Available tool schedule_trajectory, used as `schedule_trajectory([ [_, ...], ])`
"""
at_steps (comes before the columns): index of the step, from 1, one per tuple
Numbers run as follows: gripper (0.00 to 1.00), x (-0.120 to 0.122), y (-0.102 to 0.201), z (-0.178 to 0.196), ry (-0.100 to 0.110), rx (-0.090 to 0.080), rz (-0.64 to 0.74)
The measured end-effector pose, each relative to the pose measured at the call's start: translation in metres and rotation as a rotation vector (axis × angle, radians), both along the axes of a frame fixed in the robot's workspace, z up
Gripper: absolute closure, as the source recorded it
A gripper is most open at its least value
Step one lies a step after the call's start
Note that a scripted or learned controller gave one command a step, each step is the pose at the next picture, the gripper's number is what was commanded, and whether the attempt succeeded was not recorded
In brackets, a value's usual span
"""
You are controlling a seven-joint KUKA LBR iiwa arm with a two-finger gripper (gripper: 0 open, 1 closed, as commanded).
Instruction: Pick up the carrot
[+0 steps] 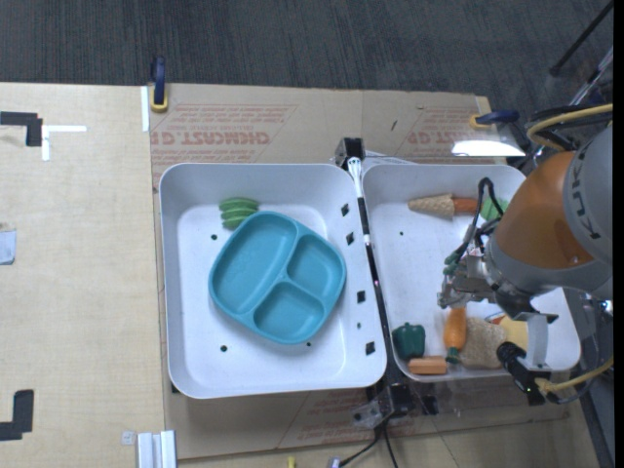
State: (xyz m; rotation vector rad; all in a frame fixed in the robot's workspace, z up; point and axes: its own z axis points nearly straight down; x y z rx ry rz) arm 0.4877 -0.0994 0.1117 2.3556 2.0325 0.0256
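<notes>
Right white bin (390, 261), carrot (454, 328) upright, long axis top-to-bottom; fingers (456, 295) above, state unclear

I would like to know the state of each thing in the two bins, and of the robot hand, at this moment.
Blue plate: lying flat in the left bin, three compartments.
Green pea pod: lying at the plate's upper left edge.
Ice cream cone: lying on its side in the right bin.
Carrot: lying in the right bin, just below the hand.
Green pepper: resting near the bin's front wall.
Hand: low over the carrot.
</notes>
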Motion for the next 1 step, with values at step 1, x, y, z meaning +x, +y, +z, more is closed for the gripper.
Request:
schedule_trajectory([
  [1, 1.00, -0.0094, -0.0046, 0.0196, 0.031, 0.016, -0.280],
])
